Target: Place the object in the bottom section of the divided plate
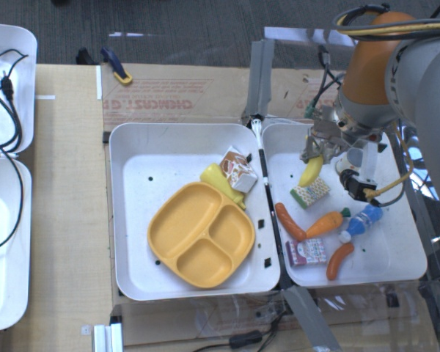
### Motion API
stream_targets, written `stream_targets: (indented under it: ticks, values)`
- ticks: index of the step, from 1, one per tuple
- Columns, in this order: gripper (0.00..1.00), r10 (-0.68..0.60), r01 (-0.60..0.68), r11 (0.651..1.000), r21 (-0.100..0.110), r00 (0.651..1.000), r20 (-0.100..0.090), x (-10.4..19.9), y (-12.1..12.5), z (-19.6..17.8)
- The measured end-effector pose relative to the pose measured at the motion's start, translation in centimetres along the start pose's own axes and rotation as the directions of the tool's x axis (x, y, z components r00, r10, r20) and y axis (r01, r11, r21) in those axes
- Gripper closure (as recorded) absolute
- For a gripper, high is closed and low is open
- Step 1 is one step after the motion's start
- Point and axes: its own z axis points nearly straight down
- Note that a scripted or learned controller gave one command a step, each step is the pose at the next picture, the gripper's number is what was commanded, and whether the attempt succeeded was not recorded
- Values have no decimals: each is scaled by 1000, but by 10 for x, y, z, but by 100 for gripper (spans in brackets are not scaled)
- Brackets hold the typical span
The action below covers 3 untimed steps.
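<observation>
Cardboard-covered tabletop (169,94) carries two white bins; low in the frame's middle, the yellow divided plate (201,235) waits in the left bin (128,196). Further back at right, the gripper (317,151) hangs over the right bin (396,262), jaws seemingly clamped on a yellow banana (311,171), apparently lifted for carrying across.

The left bin (125,196) holds a small brown-and-white carton (238,170) lying on a yellow cloth (216,180); the right bin (396,266) holds a green sponge (310,193), a carrot (324,224), two sausages (289,221) (339,260), a small blue bottle (361,222) and a pink packet (306,253) — all near one another; a blue-and-yellow clamp (116,66) lies on the bench.
</observation>
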Motion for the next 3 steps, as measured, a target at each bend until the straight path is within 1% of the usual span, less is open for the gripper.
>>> stream_targets:
  ticks: [1,2,3]
  values:
    - [100,37,-37,999,-2,999,-2,70,-17,-6]
    - [100,-43,43,999,-2,999,1,178,-64,-10]
    - [100,8,-8,1000,-3,1000,2,221,-109,-49]
